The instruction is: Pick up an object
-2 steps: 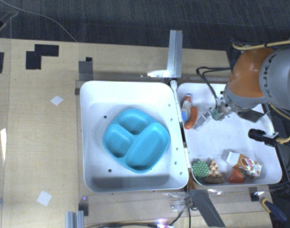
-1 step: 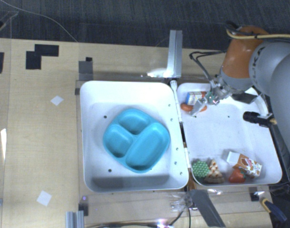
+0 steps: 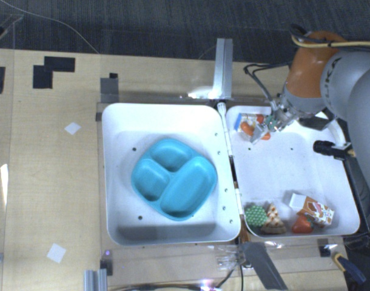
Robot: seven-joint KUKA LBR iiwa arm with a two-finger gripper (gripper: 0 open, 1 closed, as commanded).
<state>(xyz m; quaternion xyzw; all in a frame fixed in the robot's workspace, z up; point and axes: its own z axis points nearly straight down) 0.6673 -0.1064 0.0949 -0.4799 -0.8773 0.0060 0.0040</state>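
Lying in the right bin's (image 3: 330,180) far left corner, a small orange-and-white packet (image 3: 250,125) with a blue edge sits under the hand (image 3: 271,123); whether its fingers grip it, I cannot tell. A blue divided tray (image 3: 174,177) fills the left bin (image 3: 121,162).

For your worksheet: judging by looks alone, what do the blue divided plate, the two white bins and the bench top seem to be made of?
Blue divided plate: probably moulded plastic, with an even colour, rounded compartments and a soft sheen. White bins: likely thin plastic, smooth, with rounded corners and glare. Bench top: apparently pale wood or laminate, with faint grain.
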